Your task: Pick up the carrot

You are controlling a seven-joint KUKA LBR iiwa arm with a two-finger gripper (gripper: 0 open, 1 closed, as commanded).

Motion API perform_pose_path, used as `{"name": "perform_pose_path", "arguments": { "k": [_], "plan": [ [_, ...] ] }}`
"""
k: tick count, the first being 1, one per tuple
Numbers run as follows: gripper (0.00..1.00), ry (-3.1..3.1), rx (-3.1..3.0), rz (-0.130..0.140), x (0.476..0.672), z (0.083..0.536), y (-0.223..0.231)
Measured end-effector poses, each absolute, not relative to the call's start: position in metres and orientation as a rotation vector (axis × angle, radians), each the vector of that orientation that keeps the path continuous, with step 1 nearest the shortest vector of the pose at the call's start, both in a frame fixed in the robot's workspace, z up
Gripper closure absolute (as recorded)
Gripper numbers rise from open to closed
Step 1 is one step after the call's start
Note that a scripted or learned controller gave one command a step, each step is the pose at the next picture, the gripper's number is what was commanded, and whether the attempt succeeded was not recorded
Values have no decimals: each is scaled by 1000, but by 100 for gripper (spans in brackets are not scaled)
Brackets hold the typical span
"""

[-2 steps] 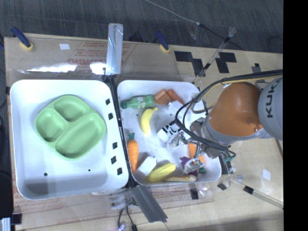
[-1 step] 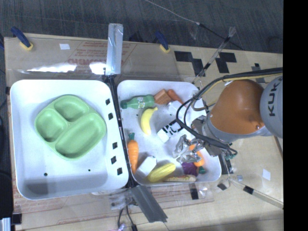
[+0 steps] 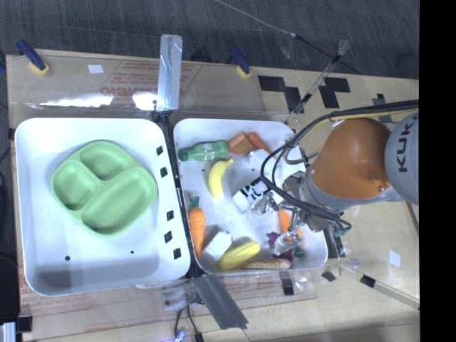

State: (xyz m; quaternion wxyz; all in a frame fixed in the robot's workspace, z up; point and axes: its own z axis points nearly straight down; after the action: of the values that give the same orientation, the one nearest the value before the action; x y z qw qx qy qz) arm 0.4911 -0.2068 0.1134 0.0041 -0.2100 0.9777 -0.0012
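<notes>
- The carrot (image 3: 197,225) lies in the right bin (image 3: 187,130), hard against that bin's left wall, beside the divider that separates it from the left bin (image 3: 28,191) holding the green sectioned plate (image 3: 105,186).
- Your claw (image 3: 288,235) hangs low over the opposite end of the same bin, near its lower right corner, below the orange band of the arm (image 3: 353,161).
- From the claw, you will find the carrot well apart toward the view's left, at much the same height in the frame, so the move reads as a nearly straight sideways crossing of the bin.
- The carrot's long axis runs up and down the frame, green top toward the upper end, tip pointing down toward the near rim; it lies roughly parallel to the bin wall it hugs.
- You cannot tell from this slant whether the claw is spread or closed: cables and small items crowd around its tip, and an orange piece (image 3: 285,219) sits just beside it.
- Between claw and carrot lie a white block (image 3: 217,245), a yellow lemon-like piece (image 3: 239,254) and, higher up, a banana (image 3: 218,177) and a green bottle (image 3: 205,151).
- Judged from this, the wall-side position leaves you little room for a finger on the carrot's left flank.
</notes>
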Motion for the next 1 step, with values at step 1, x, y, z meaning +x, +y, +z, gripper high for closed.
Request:
{"name": "perform_pose_path", "arguments": {
  "k": [1],
  "plan": [
    [0, 3116, -401, 1, 497, 92, -210]
  ]
}}
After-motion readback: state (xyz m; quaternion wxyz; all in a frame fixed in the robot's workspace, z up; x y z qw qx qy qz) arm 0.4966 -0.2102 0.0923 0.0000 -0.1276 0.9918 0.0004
